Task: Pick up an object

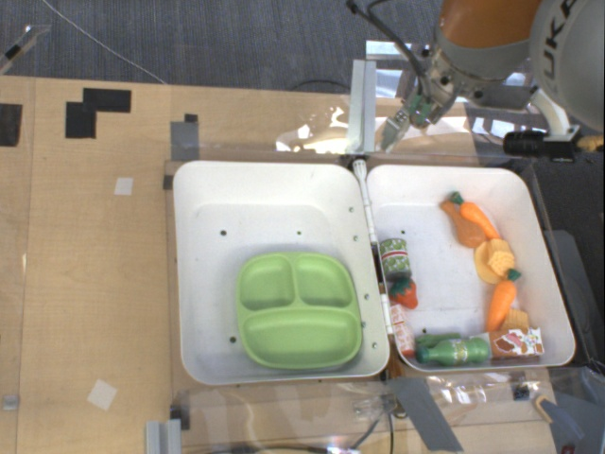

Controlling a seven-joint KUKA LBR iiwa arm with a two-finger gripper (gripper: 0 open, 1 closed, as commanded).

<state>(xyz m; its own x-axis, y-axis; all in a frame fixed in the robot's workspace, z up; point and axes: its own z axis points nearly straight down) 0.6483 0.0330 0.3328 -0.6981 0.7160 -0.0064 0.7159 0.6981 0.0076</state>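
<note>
The end effector [408, 121], empty with fingers narrow, hovers beyond the right white bin's [430, 197] far rim; descending there risks striking it.

Two white bins: the left bin [203, 253] holds one green divided plate [298, 310]. The right bin [435, 282] holds two toy carrots [470, 220] [502, 301], one green bottle [454, 350], one can [393, 256], one strawberry [405, 292] and one small carton [516, 343].
</note>
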